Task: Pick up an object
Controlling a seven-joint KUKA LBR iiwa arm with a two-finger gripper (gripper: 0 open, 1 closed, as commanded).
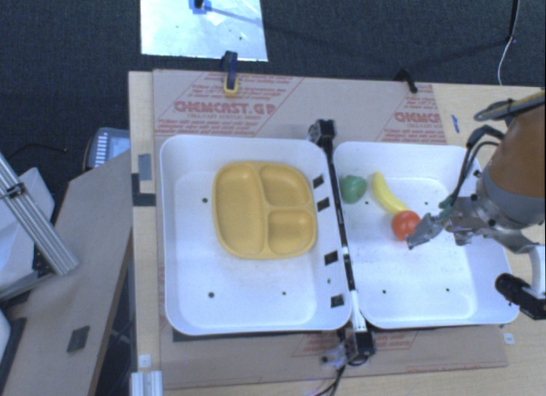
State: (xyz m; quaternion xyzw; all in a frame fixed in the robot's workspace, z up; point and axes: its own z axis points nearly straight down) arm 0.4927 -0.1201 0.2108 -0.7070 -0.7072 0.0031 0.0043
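Jaws beside orange ball point(403, 224), mid right bin point(426, 300).

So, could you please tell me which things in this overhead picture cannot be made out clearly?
- Gripper in the camera view: too small and blurred to tell its finger spacing, or whether it touches the round orange-red fruit.
- Grey arm: cut off by the right edge.
- Small green round fruit: too small to identify.
- Yellow plastic banana: its lower end meets the orange-red fruit; contact unclear.
- Yellow three-compartment plastic plate: surface detail blurred.
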